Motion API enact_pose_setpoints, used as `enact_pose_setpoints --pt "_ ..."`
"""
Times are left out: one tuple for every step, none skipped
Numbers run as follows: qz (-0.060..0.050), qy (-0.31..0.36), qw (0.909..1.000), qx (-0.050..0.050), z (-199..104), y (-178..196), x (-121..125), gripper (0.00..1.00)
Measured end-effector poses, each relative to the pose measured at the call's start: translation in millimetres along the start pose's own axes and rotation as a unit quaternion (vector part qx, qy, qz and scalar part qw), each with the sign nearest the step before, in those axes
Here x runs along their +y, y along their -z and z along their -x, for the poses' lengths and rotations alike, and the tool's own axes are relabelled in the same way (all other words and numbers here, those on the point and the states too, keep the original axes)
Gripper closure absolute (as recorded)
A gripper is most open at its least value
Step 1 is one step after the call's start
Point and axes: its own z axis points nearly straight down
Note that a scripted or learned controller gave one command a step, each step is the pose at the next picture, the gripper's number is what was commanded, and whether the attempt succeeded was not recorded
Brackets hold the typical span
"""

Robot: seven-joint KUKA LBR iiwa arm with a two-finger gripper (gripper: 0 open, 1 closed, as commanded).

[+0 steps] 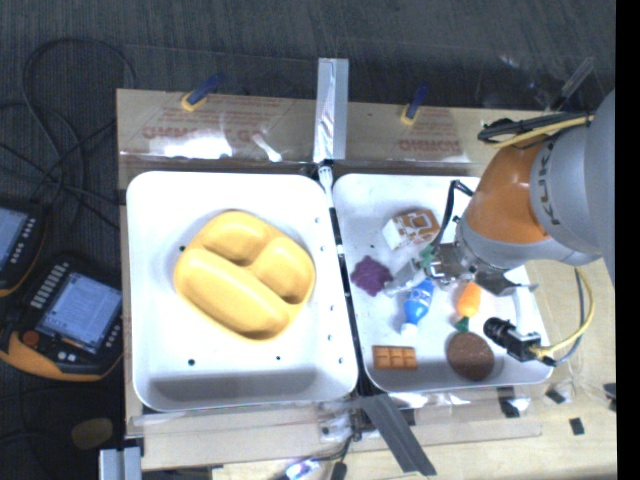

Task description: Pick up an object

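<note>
In the right bin point(350, 268) the gripper point(432, 264), whose state one cannot tell here, hangs just above the blue bottle point(417, 304), which lies with its long axis slanting down toward the left.

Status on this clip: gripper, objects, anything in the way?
Gripper low in right bin, fingers unclear. Blue bottle just below it, nothing seen held. Purple toy, carrot and brown ball crowd close.

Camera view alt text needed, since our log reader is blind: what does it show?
The grey-and-orange arm reaches into the right bin over small objects: a blue bottle, purple toy, brown ball. A large yellow object lies in the left bin.
</note>
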Motion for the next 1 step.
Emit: enact_pose_setpoints --pt "0.000 -0.001 1.0000 0.001 0.6 9.7 0.4 1.00"
